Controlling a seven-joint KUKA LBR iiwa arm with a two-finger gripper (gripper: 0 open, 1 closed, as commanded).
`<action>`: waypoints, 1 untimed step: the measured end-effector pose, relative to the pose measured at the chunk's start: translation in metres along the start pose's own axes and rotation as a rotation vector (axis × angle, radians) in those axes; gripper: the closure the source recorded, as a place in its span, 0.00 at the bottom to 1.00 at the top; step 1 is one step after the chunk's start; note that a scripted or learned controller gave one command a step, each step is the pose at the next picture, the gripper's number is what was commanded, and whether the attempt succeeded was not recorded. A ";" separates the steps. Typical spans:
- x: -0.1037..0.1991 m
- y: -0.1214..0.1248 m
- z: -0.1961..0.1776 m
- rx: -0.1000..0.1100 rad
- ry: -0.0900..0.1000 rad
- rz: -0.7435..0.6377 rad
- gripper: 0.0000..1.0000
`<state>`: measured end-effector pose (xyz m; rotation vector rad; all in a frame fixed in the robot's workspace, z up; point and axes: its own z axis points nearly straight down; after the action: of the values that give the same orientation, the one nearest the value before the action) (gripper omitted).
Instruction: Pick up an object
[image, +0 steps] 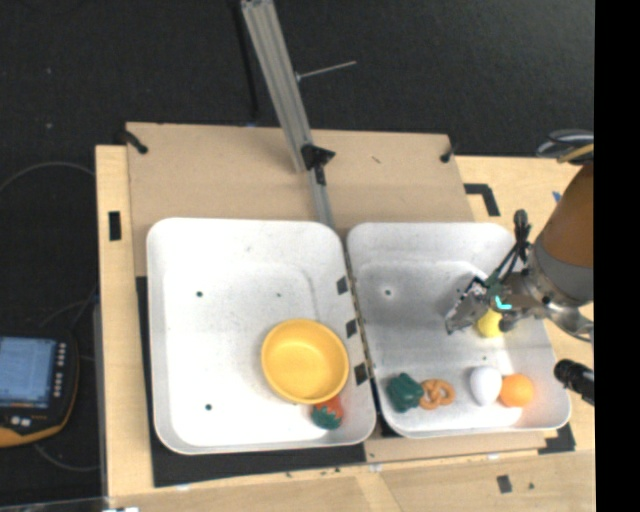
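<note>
Along the lower edge of the right-hand white bin (420, 245), the side nearest the camera, sits a row of four small things: a dark green lumpy toy (403, 392), a brown pretzel-shaped piece (436, 393) touching it, a white egg-shaped object (484, 385), and an orange ball (517, 390) just beside the egg at the bin's lower right corner. Above that row, at the middle right of the frame, a small yellow rounded object (489, 324) lies on the bin floor, directly under the two-finger gripper (478, 306) of the grey arm (565, 240). Its tips hang right at the yellow object, but whether they are spread, closed, or gripping it cannot be told from this view. In the left-hand white bin (200, 260), a yellow plastic bowl (304, 359) stands upright at the lower right, and a small red and green toy (327, 412) rests against its lower rim. A slanted metal pole (285, 95) runs from the top of the frame down to the gap between the bins. A blue-screened handheld controller (30, 385) lies at the lower left.
</note>
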<state>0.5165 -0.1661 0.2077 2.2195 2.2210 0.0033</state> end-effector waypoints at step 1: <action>-0.005 0.001 0.043 0.006 -0.002 0.002 0.00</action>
<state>0.5172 -0.1710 0.1649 2.2233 2.2210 -0.0050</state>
